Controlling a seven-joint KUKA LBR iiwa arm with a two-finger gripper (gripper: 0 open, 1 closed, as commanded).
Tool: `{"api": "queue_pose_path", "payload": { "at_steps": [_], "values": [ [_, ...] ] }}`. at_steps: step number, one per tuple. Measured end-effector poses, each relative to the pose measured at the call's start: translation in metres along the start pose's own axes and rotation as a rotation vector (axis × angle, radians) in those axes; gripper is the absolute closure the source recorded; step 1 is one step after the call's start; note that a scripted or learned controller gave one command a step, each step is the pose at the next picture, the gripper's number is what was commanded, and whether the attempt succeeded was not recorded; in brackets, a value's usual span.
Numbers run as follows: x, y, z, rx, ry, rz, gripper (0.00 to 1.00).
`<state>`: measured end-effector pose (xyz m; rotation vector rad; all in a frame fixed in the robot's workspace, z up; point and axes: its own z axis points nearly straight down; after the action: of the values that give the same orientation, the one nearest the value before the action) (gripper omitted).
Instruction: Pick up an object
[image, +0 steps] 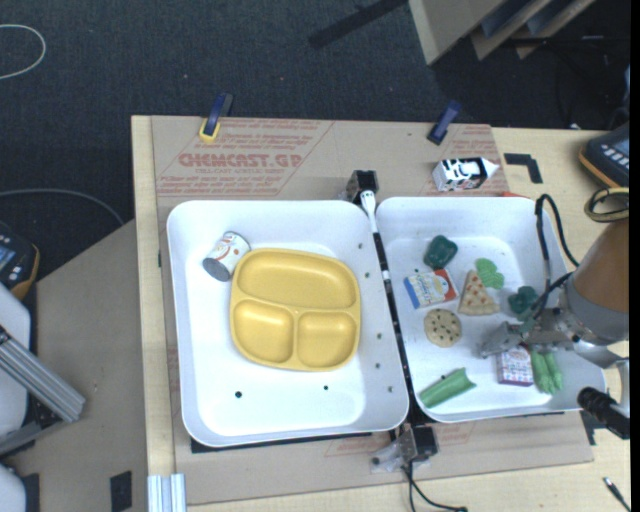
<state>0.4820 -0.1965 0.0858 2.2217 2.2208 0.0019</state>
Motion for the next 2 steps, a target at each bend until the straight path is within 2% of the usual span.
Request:
{"api": "queue_pose_path", "payload": {
  "at_steps": [1, 2],
  "values": [
    [-0.002, 0.002, -0.014, -0.011, -0.008, 0.001, 1.0],
    [0.007, 0.007, -0.07, -0.006, -0.004, -0.002, 1.0]
  ]
}}
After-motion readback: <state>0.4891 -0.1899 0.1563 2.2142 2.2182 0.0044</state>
